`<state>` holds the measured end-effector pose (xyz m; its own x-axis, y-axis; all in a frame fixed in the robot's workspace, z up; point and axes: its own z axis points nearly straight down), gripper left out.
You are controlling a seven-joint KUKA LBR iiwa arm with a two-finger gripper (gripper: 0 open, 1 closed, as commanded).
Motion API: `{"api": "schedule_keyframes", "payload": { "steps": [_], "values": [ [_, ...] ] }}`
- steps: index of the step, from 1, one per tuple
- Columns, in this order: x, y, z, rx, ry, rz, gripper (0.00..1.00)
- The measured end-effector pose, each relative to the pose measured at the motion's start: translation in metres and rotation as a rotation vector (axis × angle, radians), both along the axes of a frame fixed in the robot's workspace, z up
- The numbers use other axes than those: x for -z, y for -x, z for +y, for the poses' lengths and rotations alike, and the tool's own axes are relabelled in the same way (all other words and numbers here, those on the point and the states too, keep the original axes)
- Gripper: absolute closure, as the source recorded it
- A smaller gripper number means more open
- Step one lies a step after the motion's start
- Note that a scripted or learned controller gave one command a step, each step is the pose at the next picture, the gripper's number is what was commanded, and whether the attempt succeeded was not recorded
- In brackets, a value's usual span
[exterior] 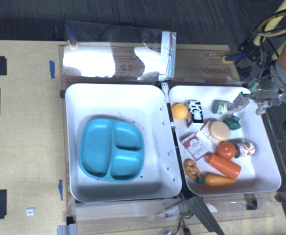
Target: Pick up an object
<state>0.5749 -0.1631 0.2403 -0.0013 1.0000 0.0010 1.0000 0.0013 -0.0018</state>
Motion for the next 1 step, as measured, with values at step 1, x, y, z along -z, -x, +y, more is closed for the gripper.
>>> {"api": "schedule_keyframes", "payload": {
  "steps": [1],
  "values": [
    [0.0742, -0.0422, -0.0217, -0.197, 0.0, 0.002, 0.0]
  ]
}}
